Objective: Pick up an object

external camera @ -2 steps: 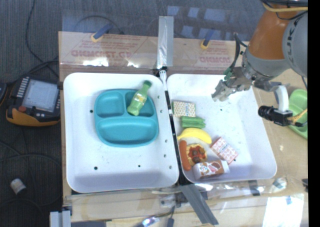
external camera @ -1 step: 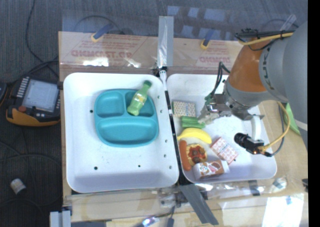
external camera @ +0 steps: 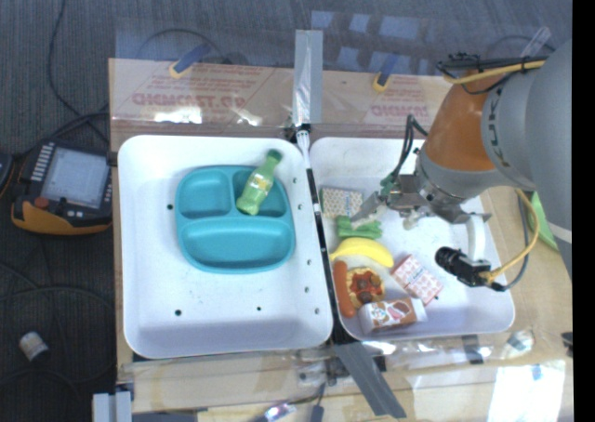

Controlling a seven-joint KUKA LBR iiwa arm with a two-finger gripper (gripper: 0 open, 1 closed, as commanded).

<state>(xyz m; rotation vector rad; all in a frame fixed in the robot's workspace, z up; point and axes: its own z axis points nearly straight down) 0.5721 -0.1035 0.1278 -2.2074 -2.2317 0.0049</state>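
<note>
On the bench sit two shallow white bins side by side, and the grey arm (external camera: 521, 123) with its orange band leans in from the right over the right bin (external camera: 497, 318). The left bin (external camera: 149, 253) holds a teal divided tray (external camera: 232, 234), and a green bottle (external camera: 258, 183) lies tilted across the tray's upper right compartment. In the right bin the gripper (external camera: 400, 204) hangs low near the middle, above a small green object (external camera: 358, 225); how it is set I cannot tell from here. Just below that lies a yellow banana (external camera: 363, 250), then a hot dog toy (external camera: 349, 285) near the bin's left wall, a small bottle on its side (external camera: 390, 314) at the front, a pink-and-white packet (external camera: 416, 279) beside it, and a patterned packet (external camera: 340, 200) further back.
</note>
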